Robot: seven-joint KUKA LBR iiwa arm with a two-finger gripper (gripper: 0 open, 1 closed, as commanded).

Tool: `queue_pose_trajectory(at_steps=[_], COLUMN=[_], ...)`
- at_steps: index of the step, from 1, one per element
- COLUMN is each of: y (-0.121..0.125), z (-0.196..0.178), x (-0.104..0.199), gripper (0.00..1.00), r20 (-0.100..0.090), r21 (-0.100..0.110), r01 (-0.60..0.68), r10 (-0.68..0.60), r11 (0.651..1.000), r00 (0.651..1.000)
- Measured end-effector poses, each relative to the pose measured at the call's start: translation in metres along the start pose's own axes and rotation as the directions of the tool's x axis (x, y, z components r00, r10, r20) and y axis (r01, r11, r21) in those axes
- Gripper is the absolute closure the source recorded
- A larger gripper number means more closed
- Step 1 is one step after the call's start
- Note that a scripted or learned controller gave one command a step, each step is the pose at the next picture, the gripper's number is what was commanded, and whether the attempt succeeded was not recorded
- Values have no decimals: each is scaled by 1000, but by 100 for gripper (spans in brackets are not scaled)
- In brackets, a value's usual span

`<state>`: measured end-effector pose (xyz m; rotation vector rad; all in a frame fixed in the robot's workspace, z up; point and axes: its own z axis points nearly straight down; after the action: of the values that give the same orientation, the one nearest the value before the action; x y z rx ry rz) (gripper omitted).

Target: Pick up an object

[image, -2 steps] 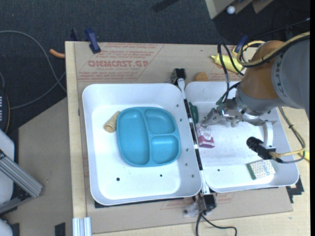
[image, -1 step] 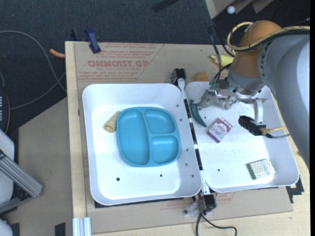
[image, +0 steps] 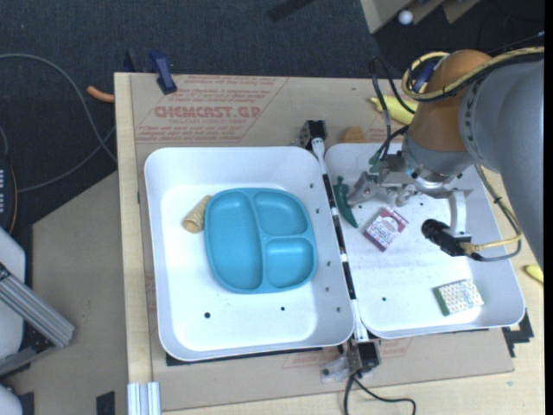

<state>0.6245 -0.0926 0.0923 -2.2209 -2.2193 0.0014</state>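
One grey arm (image: 510,119) comes in from the right, its orange band (image: 442,102) bent over the far end of the right bin (image: 406,305). The gripper (image: 382,187) points down and leftward, low over that bin's upper left corner. From where I stand I cannot tell whether it is open or closed, and I see nothing held in it.

Just beside it, against the bin's left wall, lies a green thing (image: 344,201). A red-and-white packet (image: 385,228) lies near the middle of the same bin, and a small patterned card (image: 458,296) sits well apart, toward the near right corner.

The left bin (image: 251,322) holds a blue divided plate (image: 259,239), with a tan piece (image: 196,214) touching its left edge.

Both bins rest side by side on a pale board bench (image: 216,102) printed with red lettering. A blue clamp (image: 161,71) grips its far left corner. Dark carpet (image: 216,15) surrounds the bench, with a black cable (image: 82,80) looping across it at the left.
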Motion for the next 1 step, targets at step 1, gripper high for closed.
queue_pose_trajectory(at_steps=[1], y=[-24], z=[8], x=[-3], gripper=[0], r20=[0], r21=[0], r01=[0], r10=[0], r11=[1000], r00=[1000])
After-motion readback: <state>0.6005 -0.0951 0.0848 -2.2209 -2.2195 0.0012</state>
